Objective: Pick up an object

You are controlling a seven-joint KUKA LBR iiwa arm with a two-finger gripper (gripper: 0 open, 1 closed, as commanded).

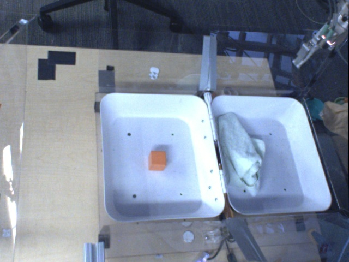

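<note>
A small orange cube (157, 160) rests on the floor of the left white bin (117, 146), near its middle. A crumpled white cloth (241, 152) lies in the right white bin (294, 146), against that bin's left wall, stretching from the back toward the front.
The two bins meet at a metal divider (209, 75) running back from their shared edge. The wooden bench top (54, 157) extends to the left. A chair base (112, 4) stands on the dark floor beyond. A pale fixture with cables (322, 37) sits at the top right.
</note>
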